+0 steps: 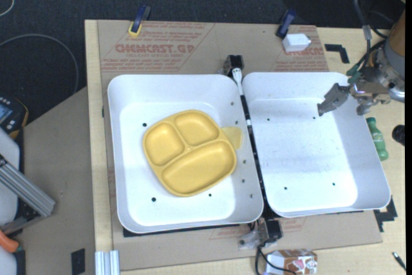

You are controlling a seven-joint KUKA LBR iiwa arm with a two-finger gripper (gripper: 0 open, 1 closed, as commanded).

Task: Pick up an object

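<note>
The gripper (331, 100), reaching in from the right on the grey arm (393, 67), hangs over the upper right part of the right bin (309, 203); nothing is seen between its dark fingers, and whether they stand wide or narrow cannot be told from this slanted view. Read from left to right, the scene runs as follows. The left bin (129, 203) holds the one thing plainly fit for picking, a yellow divided plate (188, 151) with three compartments, lying flat near the middle of the bin floor. A second, paler yellow piece (233, 136) shows from under the plate's right edge, touching it; what it is cannot be made out. Between the bins runs a dark divider (248, 132). Beyond that bin's right rim a green object (377, 137) lies on the bench (193, 42), just outside the bin. The relation that governs the coming move is judged to be this: the plate lies to the left of the gripper and somewhat nearer the lower edge of the view, across the divider and well apart from the fingers. The plate's long axis runs on a slant, from upper left to lower right. A grasp would likely call for travel across to the left bin, then a descent on the plate's raised rim or on one of the ridges between its compartments
</note>
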